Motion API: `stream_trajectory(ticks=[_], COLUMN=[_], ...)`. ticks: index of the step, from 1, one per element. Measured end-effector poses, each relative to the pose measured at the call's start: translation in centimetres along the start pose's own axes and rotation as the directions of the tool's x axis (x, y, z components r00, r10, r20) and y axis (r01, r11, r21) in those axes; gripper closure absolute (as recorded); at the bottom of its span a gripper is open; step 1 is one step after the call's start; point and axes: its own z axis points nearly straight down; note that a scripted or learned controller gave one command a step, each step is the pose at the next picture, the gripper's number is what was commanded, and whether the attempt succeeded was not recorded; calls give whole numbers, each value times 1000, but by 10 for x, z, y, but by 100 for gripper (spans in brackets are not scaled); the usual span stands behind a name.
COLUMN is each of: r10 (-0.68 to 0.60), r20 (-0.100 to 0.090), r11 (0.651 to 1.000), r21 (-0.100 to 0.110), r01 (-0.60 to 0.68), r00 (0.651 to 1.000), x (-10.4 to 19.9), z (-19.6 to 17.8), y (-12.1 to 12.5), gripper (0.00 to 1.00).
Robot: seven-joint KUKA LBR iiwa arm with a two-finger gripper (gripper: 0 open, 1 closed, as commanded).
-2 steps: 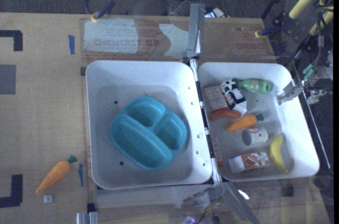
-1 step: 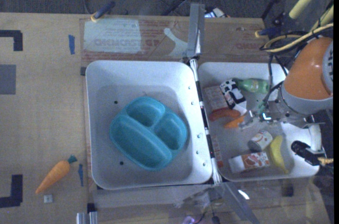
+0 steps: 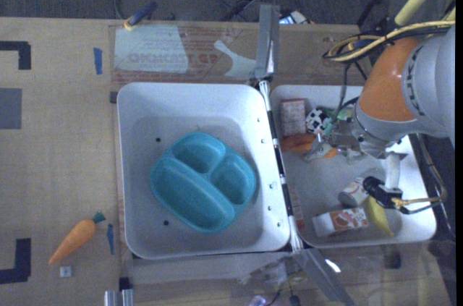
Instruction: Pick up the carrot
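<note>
So the small orange toy carrot with the green leafy tip is found at the lower left of the frame, lying flat on the bare wooden bench, just outside the left wall of the left white bin that holds the blue divided plastic plate. It's tilted, thick end toward the upper right, pointed end toward the lower left. Meanwhile the grey and orange arm's gripper is seen way over on the right side of the frame, low over the right white bin, near an orange item and a small reddish box; whether it's open or closed, or has anything in it, can't be told from this angle. As for handling, the carrot is probably a light, rigid plastic or foam piece, smooth and a bit slippery, and likely to roll or skid on the bench if nudged sideways. Nothing fragile is expected. The best hold is judged to be across the thick middle of the body, jaws set square to its long axis, since the tapered tip would likely squirt out and the green top looks too small to be gripped reliably.
</note>
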Motion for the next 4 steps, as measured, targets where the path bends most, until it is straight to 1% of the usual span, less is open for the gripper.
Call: stream_trajectory(ticks=[1,2,3,4], r10=[2,133,133,160], r20=[0,1,1,-1], r11=[1000,991,991,987], r21=[1,8,9,11], r01=[-2,-133,-133,-160], r00=[1000,991,991,987], x=[-1,66,66,13], z=[-8,-95,-95,-26], y=[0,22,22,-26], gripper=[100,100,0,0])
